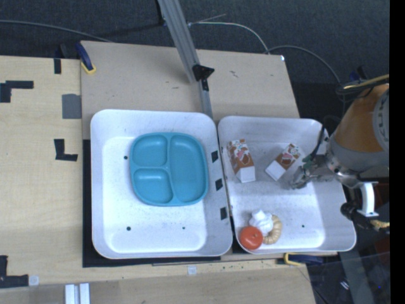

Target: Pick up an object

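The right bin (329, 236) holds two small cartons: one red and white (241, 159) near its left side, another (283, 162) near the middle. At its front lie a red ball-like thing (250, 238) and a white and tan toy (266, 224). My gripper (299, 179) hangs low at the bin's right side, just right of and below the second carton, with nothing seen between its fingers. The grey and orange arm (361, 138) comes in from the right and hides part of the bin's right edge.
The left bin (107, 189) carries a blue divided plate (169, 168). A grey metal bar (183, 37) slants in from the top to the gap between the bins. Cables run across the dark floor behind the bench.
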Available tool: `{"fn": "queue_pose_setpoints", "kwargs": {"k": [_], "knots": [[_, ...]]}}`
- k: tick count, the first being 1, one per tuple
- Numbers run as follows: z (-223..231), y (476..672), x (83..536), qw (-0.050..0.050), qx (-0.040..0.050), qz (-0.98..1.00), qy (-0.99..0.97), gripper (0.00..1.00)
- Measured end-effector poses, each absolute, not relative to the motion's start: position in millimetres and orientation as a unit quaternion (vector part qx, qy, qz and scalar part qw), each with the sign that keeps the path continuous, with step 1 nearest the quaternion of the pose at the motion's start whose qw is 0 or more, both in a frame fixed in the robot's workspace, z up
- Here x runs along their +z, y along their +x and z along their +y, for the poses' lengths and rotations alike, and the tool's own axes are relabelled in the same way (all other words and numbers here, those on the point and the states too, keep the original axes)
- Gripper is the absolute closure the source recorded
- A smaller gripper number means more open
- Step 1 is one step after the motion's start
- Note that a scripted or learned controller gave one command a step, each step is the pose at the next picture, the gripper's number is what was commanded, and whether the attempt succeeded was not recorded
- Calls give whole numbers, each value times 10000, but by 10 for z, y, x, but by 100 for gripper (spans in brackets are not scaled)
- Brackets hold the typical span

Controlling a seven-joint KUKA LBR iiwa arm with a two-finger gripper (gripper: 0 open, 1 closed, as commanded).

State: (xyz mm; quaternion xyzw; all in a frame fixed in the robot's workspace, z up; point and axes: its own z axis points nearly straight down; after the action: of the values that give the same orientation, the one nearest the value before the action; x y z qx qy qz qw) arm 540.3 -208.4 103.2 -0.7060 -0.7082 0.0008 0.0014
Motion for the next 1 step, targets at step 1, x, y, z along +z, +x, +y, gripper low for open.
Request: {"fn": "queue_pose_setpoints", "kwargs": {"k": [1], "knots": [[-2014,5415,1641,-19,-10,-7079,-7063,100]]}}
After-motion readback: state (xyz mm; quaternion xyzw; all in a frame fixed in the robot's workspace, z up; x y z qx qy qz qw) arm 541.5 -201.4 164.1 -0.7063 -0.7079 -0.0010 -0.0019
